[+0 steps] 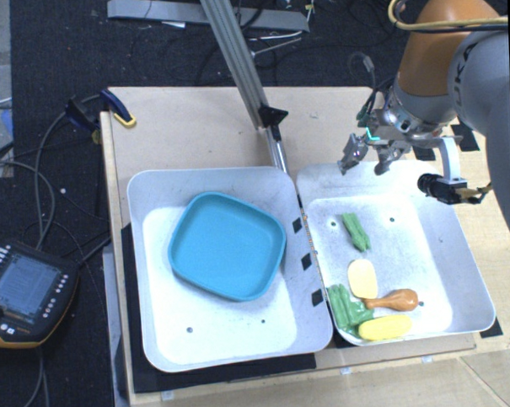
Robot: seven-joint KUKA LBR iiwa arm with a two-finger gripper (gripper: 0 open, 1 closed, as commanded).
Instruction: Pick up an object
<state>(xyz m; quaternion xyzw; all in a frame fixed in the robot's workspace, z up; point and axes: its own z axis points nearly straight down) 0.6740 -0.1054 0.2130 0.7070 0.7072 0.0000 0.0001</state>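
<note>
Camera view: I see the gripper [364, 158] hanging over the far edge of the right bin [460, 257], fingers apart, nothing between them. Arm comes in from the far right corner of the bench. In the right bin, a green bean pod [355, 231] lies mid-bin; near the bin's near edge sit a pale yellow slice [363, 279], a brown drumstick-shaped piece [394, 300], a yellow piece [384, 327] and a green leafy piece [345, 307], clustered. The left bin [155, 329] carries a blue plate [227, 245]
</note>
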